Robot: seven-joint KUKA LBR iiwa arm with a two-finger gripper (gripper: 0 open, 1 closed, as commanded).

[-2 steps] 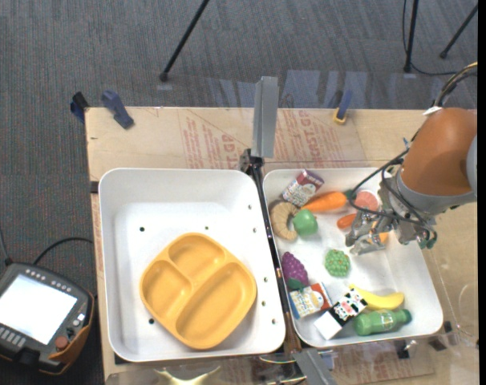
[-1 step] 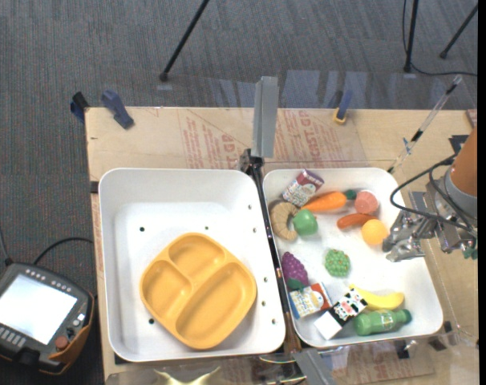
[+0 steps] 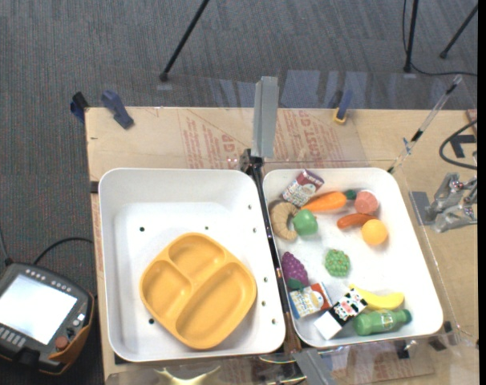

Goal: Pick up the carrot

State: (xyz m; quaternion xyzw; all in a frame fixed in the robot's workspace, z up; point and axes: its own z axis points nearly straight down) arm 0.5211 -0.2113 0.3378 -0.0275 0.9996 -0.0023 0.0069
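Carrot, an orange tapered plastic toy with a green stem end (image 3: 326, 202), lies in the upper part of the right shallow white bin (image 3: 415, 251), tilted slightly with its thick end toward the upper right. Just left of it sits a small red-and-white printed packet (image 3: 302, 188), and below it a green rounded toy fruit (image 3: 305, 223) touches a tan ring-shaped pastry toy (image 3: 284, 220). To the carrot's right are a pink round toy (image 3: 366, 202), a red-orange sausage-shaped toy (image 3: 354, 220) and an orange ball-shaped fruit (image 3: 374, 232). Lower in the same bin lie a green knobbly broccoli toy (image 3: 337, 261), a purple grape cluster (image 3: 293, 269), a small printed juice carton (image 3: 309, 300), a black-and-white patterned carton (image 3: 344, 310), a yellow banana (image 3: 379, 299) and a green plastic bottle (image 3: 382, 321). The left shallow white bin (image 3: 123, 215) holds a yellow three-compartment plastic plate (image 3: 198, 289), well apart from the carrot. The pincer's state cannot be told, since no fingers can be made out. Nothing touches the carrot from above.
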